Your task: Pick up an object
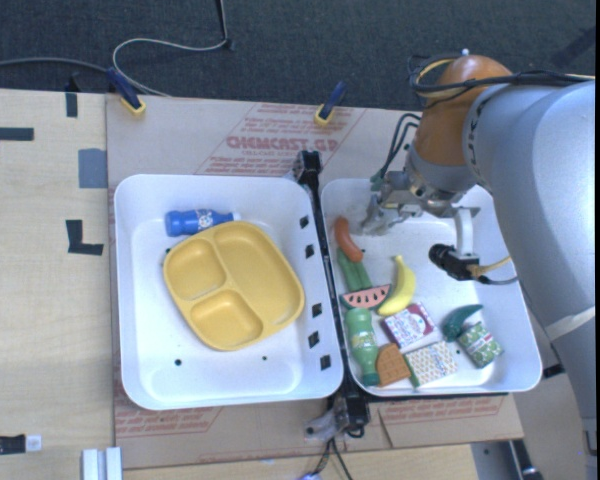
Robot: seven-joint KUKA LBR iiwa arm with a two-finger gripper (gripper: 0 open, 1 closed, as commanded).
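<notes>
I'm hanging my gripper [388,211] over the back part of the right shallow white plastic bin [502,268], jaws pointing down near the bin floor; I cannot tell whether they are wide or narrow, the wrist hardware is blocking them, and nothing is showing between them. I'm reaching in from the right, so my grey arm is crossing over that bin's far corner. The nearest candidate is the small orange-red sausage-shaped toy [346,238], lying flat just beside the divider wall, to the left of the jaws and slightly toward the front edge; its long axis is running back-to-front with a slight slant, far end toward the bin's back wall. Near it the yellow toy banana [401,286] is lying curved, tip pointing toward the back. The watermelon slice toy [366,296], green bottle-shaped toy [360,332] and small printed packets [408,326] are clustering at the front, touching, so they are looking harder to single out, I judge. The left white bin [130,298] is holding a yellow divided plastic plate [233,283] and a blue toy bottle [195,221] lying on its side, well apart from my reach. Both bins are sitting on cardboard on the table [40,298].
</notes>
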